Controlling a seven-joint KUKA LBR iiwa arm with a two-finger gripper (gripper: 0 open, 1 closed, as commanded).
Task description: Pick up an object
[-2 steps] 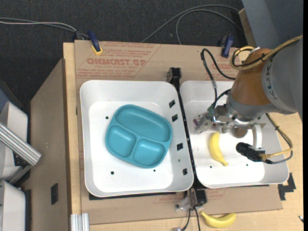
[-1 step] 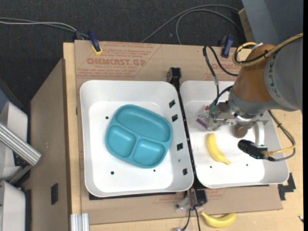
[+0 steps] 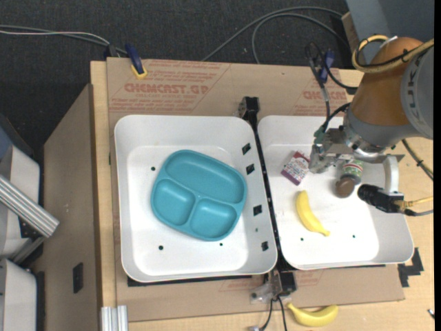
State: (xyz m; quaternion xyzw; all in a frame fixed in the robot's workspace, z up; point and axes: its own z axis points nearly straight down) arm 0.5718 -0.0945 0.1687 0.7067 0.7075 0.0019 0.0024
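In the right bin [image 3: 358,250] a yellow banana [image 3: 310,214] lies near the middle. A small purple and white packet [image 3: 296,167] rests at the bin's upper left. A small brown round object [image 3: 345,185] sits to the right of the packet. My gripper [image 3: 329,158] hangs low over the right bin, between the packet and the brown object, close to both. The left bin [image 3: 134,254] holds a teal divided plate [image 3: 198,194].
A second banana [image 3: 315,314] lies on the cardboard below the right bin. Black clips [image 3: 249,106] sit along the seam between the bins. Cables [image 3: 275,19] run across the floor behind the bench. The arm's grey body [image 3: 386,109] overhangs the right bin's upper right corner.
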